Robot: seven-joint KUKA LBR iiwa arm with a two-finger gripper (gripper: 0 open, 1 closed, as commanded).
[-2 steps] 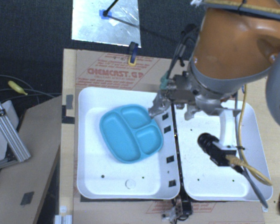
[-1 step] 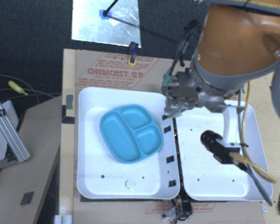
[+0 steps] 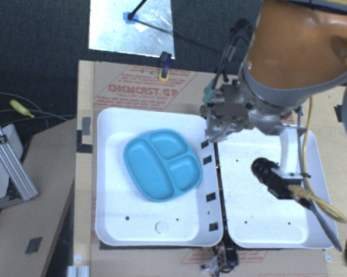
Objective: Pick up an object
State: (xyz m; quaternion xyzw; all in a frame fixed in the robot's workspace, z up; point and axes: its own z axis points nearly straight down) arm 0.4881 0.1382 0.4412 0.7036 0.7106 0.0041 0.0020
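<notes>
At the near edge, the table [image 3: 45, 226] is carrying a cardboard sheet [image 3: 141, 89], and two white bins are sitting on that sheet side by side with their inner walls meeting. The left bin [image 3: 106, 224] is containing the task's thing, a blue divided plate [image 3: 160, 163]. The plate is lying flat on the bin floor with its three compartments facing up. Its long axis is running at a slant, and its right edge is lying near the wall shared with the right bin [image 3: 261, 231]. Farther back, the gripper [image 3: 216, 132] is hanging over the far end of that shared wall. It is sitting beyond the plate and to its right, apart from it. Whether the gripper is wide or narrow cannot be told from this view. Above it, the arm [image 3: 296, 43] is reaching in from the right, showing its orange band over a grey wrist. Beyond the bins, the sheet's red lettering is facing the camera. A small blue-and-yellow item [image 3: 164, 66] is resting at its far edge. Farthest back, a shiny rectangular panel [image 3: 131, 21] is lying on a dark surface.
</notes>
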